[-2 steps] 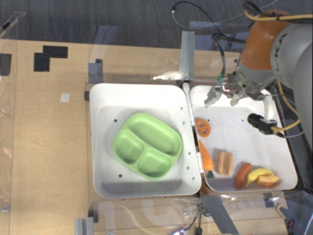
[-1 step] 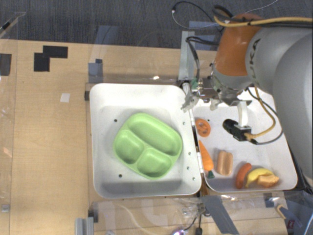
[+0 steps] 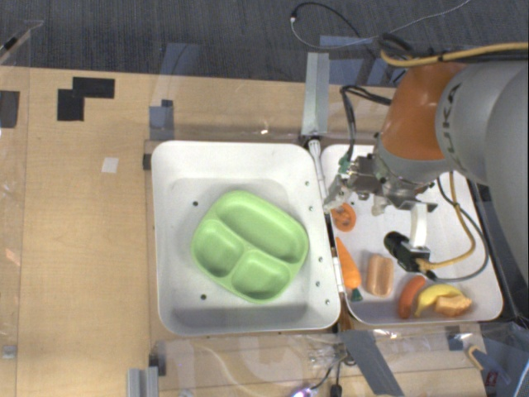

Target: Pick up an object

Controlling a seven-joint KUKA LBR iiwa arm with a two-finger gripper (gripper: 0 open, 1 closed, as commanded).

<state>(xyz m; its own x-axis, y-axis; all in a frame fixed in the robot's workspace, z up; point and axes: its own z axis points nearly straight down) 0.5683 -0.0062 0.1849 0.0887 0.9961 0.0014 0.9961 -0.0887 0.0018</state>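
Note:
My gripper (image 3: pixel 374 193) hangs below the orange-banded wrist over the upper left part of the right bin (image 3: pixel 483 300). Just under its left side lies a small round orange piece (image 3: pixel 343 217). A carrot (image 3: pixel 349 268) lies along the bin's left wall. Beside it rests a tan sausage-shaped piece (image 3: pixel 379 275). At the bin's front sit a red-orange fruit (image 3: pixel 407 296), a yellow banana (image 3: pixel 431 296) and a pale orange chunk (image 3: pixel 454 304). I see nothing held in the gripper.
The left bin (image 3: pixel 178 172) holds a green divided plate (image 3: pixel 249 245). A black part on a yellow cable (image 3: pixel 405 251) hangs in the right bin beside the gripper. The grey arm (image 3: pixel 488 131) covers the right bin's upper right.

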